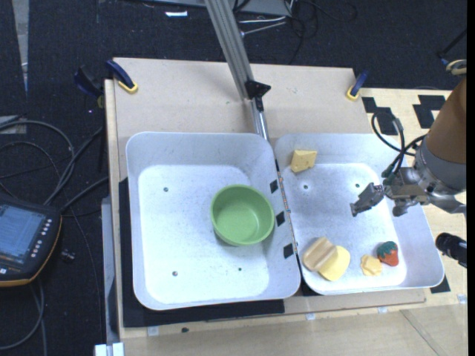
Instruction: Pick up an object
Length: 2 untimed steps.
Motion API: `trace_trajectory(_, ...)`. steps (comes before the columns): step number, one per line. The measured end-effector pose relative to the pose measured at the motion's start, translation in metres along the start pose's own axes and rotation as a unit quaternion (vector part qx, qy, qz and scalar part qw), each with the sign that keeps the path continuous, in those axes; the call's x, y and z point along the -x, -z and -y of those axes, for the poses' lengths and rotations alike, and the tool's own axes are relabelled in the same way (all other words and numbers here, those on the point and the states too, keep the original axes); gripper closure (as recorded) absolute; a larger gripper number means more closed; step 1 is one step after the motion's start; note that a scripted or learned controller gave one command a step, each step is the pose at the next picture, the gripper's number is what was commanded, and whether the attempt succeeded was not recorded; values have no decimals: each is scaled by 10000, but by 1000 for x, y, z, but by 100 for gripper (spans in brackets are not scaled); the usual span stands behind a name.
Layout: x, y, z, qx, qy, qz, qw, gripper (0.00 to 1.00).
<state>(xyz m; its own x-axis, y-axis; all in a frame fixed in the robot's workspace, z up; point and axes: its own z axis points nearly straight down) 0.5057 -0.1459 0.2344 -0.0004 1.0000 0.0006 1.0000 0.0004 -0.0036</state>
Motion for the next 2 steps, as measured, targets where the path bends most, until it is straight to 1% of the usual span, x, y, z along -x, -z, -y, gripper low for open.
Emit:
trace_trajectory(1, -1, -57, -9, -4, 0, -1, 10000, 0)
trace_trajectory(2, 6, -109, 0, -5, -4, -2, 10000, 0)
